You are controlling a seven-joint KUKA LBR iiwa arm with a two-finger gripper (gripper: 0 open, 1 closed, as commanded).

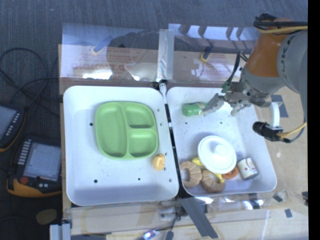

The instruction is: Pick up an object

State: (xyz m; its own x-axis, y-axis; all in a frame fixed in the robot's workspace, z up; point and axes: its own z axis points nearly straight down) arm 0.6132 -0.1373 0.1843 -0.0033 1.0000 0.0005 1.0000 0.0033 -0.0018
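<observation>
Near the right bin's point(172, 134) far edge: jaws spread, pinching nothing, gripper point(223, 103) just right of the green object point(191, 109), long axis crosswise.

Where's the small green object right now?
The small green object lies in the right bin, near its upper left corner, just left of the gripper and above the white bowl.

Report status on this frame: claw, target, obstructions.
Claw low over right bin, far side. Green object just left of it, on the bin floor, apart from the white bowl and food pile near the front. Nothing between claw and green object.
</observation>
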